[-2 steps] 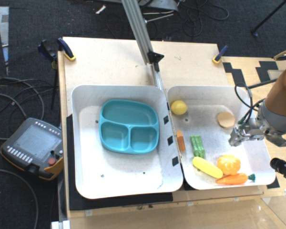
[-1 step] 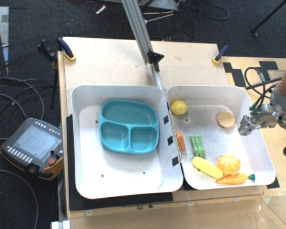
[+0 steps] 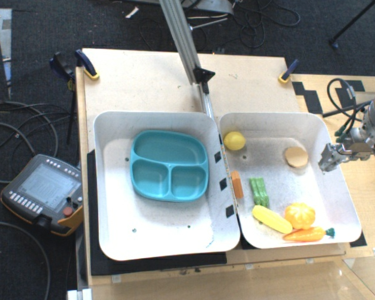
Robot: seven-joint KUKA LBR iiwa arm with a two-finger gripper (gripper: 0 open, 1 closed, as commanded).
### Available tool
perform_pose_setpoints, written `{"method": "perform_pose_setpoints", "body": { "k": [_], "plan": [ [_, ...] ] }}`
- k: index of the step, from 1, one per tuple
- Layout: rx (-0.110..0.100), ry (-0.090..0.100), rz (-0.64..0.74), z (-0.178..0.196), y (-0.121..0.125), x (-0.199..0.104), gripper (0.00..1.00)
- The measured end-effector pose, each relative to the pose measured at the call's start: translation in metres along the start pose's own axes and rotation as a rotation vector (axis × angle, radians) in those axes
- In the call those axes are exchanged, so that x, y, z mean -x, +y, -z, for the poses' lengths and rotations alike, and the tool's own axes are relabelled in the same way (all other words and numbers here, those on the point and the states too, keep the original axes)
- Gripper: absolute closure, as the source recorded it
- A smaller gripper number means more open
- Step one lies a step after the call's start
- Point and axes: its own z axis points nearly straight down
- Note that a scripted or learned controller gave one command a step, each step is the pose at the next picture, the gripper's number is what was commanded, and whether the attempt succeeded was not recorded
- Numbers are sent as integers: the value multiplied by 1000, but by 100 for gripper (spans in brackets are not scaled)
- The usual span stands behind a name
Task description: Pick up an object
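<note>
Though fingers' (image 3: pixel 328 160) spread untellable at right bin's (image 3: pixel 269 119) rim, seven food toys (image 3: pixel 299 215) inside, one teal tray (image 3: pixel 170 165) in left bin (image 3: pixel 112 167).

Two white bins side by side on a wooden bench (image 3: pixel 144 80). In the left bin (image 3: pixel 112 230), a blue tray (image 3: pixel 169 165) with three parts, sitting near the middle. In the right bin (image 3: pixel 337 186), a yellow lemon (image 3: pixel 234 141) near the top left, a round tan cookie (image 3: pixel 296 157) to its right, a small orange block (image 3: pixel 237 184) by the left wall, a green piece (image 3: pixel 259 191) just beside it. Lower down, a yellow banana (image 3: pixel 271 219), an orange (image 3: pixel 299 215) touching it, a carrot (image 3: pixel 307 234) under both. Gripper (image 3: pixel 328 159) at the right bin's right edge, close to the cookie, not touching it. Grey handheld screen (image 3: pixel 40 194) on the dark floor at the left.
</note>
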Motion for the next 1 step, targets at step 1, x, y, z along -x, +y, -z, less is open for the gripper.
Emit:
{"method": "perform_pose_setpoints", "body": {
  "k": [1],
  "plan": [
    [-5, 4, 3, -15, 16, -47, 100]
  ]
}}
